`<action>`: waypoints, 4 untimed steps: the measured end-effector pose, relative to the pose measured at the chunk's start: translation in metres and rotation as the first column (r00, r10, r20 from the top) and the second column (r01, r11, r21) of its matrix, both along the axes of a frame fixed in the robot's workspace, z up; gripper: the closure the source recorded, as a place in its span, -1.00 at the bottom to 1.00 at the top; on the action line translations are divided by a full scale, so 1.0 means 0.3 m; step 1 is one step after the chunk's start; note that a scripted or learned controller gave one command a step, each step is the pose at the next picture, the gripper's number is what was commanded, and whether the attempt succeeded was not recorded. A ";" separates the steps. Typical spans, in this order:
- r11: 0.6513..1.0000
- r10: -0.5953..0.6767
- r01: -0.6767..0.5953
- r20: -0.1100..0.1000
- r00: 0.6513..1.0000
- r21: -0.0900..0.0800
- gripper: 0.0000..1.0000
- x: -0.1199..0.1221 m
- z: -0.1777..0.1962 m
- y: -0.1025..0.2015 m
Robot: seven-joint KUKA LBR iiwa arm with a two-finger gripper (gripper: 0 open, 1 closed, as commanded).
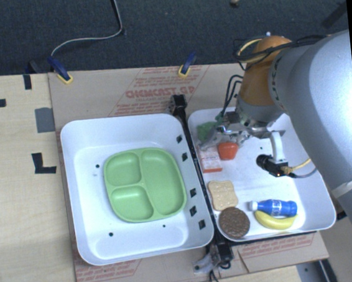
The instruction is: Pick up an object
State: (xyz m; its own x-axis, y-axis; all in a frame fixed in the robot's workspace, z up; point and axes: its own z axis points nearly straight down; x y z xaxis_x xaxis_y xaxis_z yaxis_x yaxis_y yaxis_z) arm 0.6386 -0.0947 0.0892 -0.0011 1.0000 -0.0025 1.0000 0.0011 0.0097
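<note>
my arm [321, 90] grey, orange band | bins [80, 178] white | divided plate [145, 184] pale green | toast [222, 195] tan | cookie [234, 222] dark brown | bottle [277, 207] blue, white cap | banana [274, 222] yellow | small block [228, 150] red-orange

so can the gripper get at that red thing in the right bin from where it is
Probably yes. The gripper sits low in the right bin, just above the red object, and nothing lies on top of it. A green item and a flat packet crowd its left side, so a clean grasp is less certain.
</note>
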 end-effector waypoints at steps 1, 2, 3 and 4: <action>1.000 0.000 0.000 0.006 1.000 -0.008 1.00 0.008 0.047 -0.013; 1.000 0.000 0.000 0.006 1.000 -0.009 -1.00 0.007 0.046 -0.013; 1.000 0.001 -0.001 -0.009 1.000 0.002 -1.00 0.101 -0.013 0.004; 1.000 0.002 -0.002 -0.011 1.000 -0.001 1.00 0.099 0.017 0.002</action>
